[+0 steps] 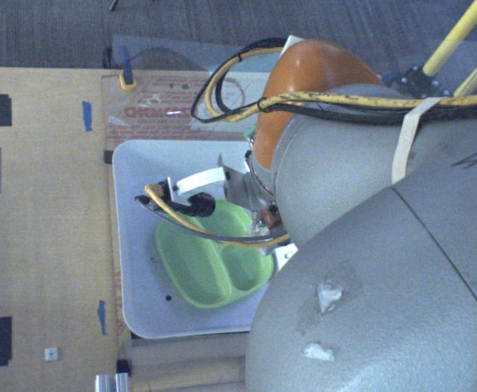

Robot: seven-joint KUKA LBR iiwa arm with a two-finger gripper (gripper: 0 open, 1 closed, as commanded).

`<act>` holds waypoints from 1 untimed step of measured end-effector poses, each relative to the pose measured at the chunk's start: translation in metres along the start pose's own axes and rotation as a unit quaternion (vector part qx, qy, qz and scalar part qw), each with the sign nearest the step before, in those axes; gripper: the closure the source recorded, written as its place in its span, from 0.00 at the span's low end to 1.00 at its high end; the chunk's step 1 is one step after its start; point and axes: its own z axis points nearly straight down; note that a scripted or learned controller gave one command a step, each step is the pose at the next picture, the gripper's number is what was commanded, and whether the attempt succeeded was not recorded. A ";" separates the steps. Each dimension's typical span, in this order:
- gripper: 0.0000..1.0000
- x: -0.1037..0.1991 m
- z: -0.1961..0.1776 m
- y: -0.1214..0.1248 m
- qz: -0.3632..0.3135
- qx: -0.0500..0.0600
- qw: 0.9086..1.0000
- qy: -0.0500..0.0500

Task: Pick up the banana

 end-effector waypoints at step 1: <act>0.00 0.000 0.000 0.001 0.001 0.000 1.000 0.000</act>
